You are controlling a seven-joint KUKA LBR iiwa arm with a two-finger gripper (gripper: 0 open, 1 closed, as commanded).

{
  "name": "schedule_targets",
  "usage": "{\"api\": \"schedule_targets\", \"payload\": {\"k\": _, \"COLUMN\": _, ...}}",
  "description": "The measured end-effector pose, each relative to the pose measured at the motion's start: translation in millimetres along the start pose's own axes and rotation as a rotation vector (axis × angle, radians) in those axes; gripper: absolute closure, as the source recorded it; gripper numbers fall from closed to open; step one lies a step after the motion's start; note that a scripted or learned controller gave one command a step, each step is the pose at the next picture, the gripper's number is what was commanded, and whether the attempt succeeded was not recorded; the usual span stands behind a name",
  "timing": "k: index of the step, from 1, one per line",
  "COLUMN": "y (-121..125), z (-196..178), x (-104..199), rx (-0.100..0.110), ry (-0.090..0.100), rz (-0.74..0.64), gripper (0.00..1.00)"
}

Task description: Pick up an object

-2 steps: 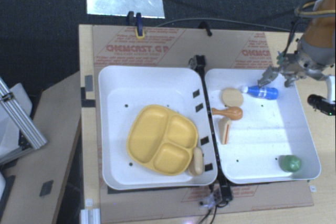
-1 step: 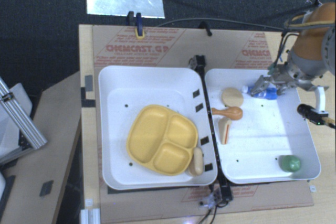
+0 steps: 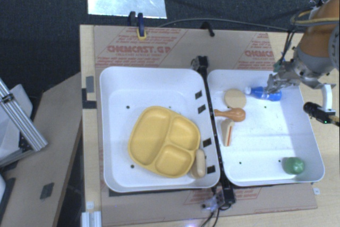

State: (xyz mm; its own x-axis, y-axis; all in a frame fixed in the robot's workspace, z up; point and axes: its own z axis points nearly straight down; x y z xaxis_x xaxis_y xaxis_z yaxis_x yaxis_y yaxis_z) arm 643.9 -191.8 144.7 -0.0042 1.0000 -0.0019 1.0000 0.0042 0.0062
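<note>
Your nearest target is the blue object (image 3: 261, 92) at the far edge of the right bin (image 3: 313, 159) — small, probably light hard plastic, likely slippery, so take it across its narrow middle. The gripper (image 3: 274, 84) sits right over it, touching or nearly so; I cannot tell its state. Nearby lie a tan disc (image 3: 234, 98) and wooden spoon (image 3: 231, 114).

The arm (image 3: 319, 40) is cut off by the right edge of the frame. A blue object (image 3: 261, 92) is partly covered by the gripper (image 3: 274, 85), whose finger position cannot be determined. At far left, a metal rail (image 3: 18, 117) is cropped.
</note>
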Motion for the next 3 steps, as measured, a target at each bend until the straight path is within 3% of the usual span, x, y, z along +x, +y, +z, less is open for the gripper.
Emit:
{"api": "schedule_targets", "payload": {"k": 1, "y": -1.0, "z": -61.5, "x": 7.3, "rx": -0.002, "ry": 0.000, "rz": -0.001, "gripper": 1.00}}
{"api": "schedule_targets", "payload": {"k": 2, "y": 0.4, "z": -85.6, "x": 7.1, "rx": 0.001, "ry": 0.001, "rz": -0.001, "gripper": 1.00}}
{"api": "schedule_targets", "payload": {"k": 3, "y": -24.9, "z": -88.0, "x": 61.2, "rx": 0.006, "ry": 0.003, "rz": -0.004, "gripper": 1.00}}
